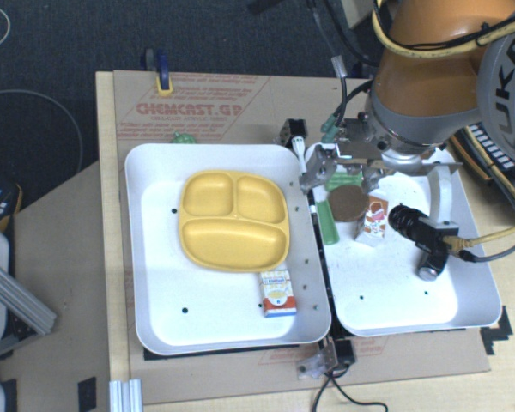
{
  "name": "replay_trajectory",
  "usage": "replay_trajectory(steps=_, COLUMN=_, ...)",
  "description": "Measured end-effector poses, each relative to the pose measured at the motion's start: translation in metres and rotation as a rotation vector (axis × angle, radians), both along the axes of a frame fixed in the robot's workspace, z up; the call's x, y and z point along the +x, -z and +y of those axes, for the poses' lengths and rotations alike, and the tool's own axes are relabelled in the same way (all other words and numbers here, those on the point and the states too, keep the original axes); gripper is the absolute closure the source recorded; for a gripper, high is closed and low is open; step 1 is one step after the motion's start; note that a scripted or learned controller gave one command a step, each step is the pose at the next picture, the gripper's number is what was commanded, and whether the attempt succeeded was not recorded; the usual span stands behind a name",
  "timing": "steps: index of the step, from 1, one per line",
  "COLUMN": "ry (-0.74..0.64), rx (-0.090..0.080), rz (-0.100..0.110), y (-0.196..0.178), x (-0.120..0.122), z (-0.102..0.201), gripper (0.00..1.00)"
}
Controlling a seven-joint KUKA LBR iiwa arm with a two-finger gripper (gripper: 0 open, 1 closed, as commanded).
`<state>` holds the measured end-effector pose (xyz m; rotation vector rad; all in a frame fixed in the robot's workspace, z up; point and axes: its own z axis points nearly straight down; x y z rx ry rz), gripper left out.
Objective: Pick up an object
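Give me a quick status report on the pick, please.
Gripper low over right bin, nothing seen held. Brown disc, green piece, small carton crowded beneath it. Yellow plate, juice box in left bin.

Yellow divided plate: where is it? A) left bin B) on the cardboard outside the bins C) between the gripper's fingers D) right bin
A. The yellow divided plate lies flat in the left bin, with a small juice carton just below it; the gripper is over the right bin.
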<state>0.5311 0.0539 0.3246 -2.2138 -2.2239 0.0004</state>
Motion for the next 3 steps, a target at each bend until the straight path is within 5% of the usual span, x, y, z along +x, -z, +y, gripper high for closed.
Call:
replay_trajectory(steps=2, ry=0.000, rx=0.001, rz=-0.011, y=-0.095, x=-0.052, z=0.047, gripper=0.00)
replay_trajectory(steps=3, ry=-0.004, rx=0.001, rz=-0.008, y=-0.127, x=-0.052, z=0.118, gripper=0.00)
